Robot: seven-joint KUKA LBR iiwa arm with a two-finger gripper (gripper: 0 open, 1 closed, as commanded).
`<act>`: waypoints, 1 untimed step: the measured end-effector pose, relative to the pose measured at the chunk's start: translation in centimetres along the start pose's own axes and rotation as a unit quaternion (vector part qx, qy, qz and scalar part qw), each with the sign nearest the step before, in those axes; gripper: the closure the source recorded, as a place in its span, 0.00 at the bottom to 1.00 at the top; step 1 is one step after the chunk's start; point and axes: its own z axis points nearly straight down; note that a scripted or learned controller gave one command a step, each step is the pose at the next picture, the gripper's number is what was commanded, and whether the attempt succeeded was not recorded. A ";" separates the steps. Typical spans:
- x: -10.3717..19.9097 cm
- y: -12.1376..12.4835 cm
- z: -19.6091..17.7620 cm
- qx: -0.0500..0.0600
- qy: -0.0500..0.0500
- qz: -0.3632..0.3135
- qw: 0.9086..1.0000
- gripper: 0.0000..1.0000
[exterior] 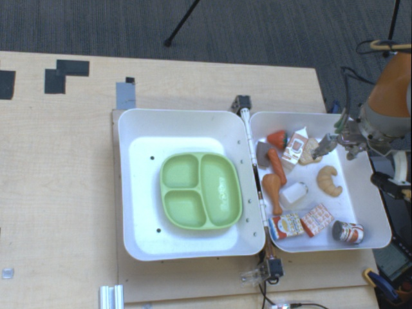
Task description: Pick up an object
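My claw (327,145) hangs over the upper right part of the right-hand bin (380,227), reaching in from the right. I cannot tell whether it is released or clenched; its tip blurs into the clutter beneath it, and I see nothing held in it.

Just beside its tip lies a small pale lump (311,149), and next to that a little carton (295,145) with red print. Below the claw, near but apart, a toy croissant (329,180) rests on bare bin floor. Further left are a toy carrot (277,165) and a drumstick (273,189), touching each other. Along the lower edge sit two small cartons (302,223) and a tin can (348,232) on its side.

The left bin (132,192) holds a green divided plate (200,190).

I judge the croissant the best pick: it lies alone, so I would centre over it, come straight down, and close across its narrow middle.
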 end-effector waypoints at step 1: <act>-1.4 -1.8 4.9 -0.002 0.000 -0.001 1.000 0.00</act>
